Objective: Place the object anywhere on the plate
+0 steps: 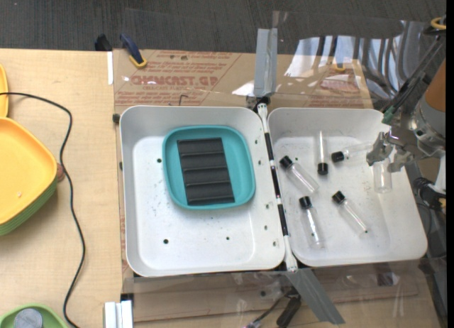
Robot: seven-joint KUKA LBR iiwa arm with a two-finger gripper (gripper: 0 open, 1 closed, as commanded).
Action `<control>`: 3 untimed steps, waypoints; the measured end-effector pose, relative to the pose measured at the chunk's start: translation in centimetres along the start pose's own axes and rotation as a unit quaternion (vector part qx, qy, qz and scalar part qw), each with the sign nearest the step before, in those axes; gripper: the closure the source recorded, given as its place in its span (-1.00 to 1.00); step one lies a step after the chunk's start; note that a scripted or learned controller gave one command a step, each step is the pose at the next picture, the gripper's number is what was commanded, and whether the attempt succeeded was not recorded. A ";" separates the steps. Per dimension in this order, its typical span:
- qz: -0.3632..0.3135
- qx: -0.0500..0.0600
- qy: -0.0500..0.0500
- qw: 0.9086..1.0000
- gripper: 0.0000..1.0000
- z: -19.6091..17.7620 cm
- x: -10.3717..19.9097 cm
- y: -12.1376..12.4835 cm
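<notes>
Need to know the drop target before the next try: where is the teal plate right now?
In the camera view, the teal plate lies in the left white bin, toward its upper middle, holding a dark ribbed insert; the vials lie in the right bin.

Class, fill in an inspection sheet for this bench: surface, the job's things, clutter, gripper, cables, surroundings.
Surface: two white bins side by side on a wooden bench.
Job's things: teal plate holding a dark ridged insert in the left bin; clear tubes with black caps scattered in the right bin.
Clutter: yellow dishes at left.
Gripper: gripper over the right bin's right side, a clear tube between its fingers.
Cables: black cable across the bench.
Surroundings: printed cardboard behind.
</notes>
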State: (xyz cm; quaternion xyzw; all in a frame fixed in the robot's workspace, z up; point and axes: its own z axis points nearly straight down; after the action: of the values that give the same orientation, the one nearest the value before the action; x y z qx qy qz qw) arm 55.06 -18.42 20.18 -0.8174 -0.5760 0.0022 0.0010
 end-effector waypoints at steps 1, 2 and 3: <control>0.000 0.000 0.000 1.000 -1.00 0.0 0.0 0.0; 0.059 -0.001 0.000 0.998 -1.00 -9.9 -1.8 -0.2; 0.107 0.000 0.000 0.994 -1.00 -23.9 -1.0 2.1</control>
State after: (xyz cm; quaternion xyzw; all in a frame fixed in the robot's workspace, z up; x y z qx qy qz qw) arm 56.82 -20.00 44.03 -0.8745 -0.4850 0.0022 0.0002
